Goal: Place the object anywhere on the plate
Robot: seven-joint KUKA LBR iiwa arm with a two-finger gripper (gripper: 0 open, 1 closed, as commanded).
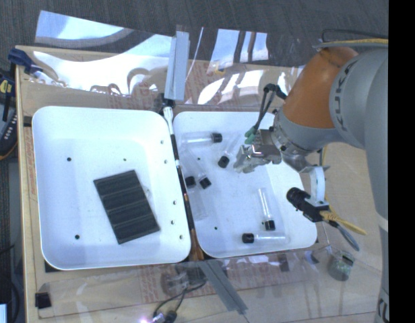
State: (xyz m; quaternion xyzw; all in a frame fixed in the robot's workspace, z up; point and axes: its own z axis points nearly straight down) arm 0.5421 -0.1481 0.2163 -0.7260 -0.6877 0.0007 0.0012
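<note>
Object: you have several clear plastic vials with black caps [265, 210] lying loose in the right white bin [298, 237].
Plate: your dark ribbed rectangular plate [126, 206] sits in the left white bin [52, 123].
Gripper [250, 159]: over the right bin; grip state cannot be told.
Risk: round vials may roll away from your pinch.

two white bins [59, 123], one dark plate [126, 206], several capped vials [266, 208].

Arm [342, 93] cut off at right edge; gripper [251, 155] jaws too blurred to tell.
</note>
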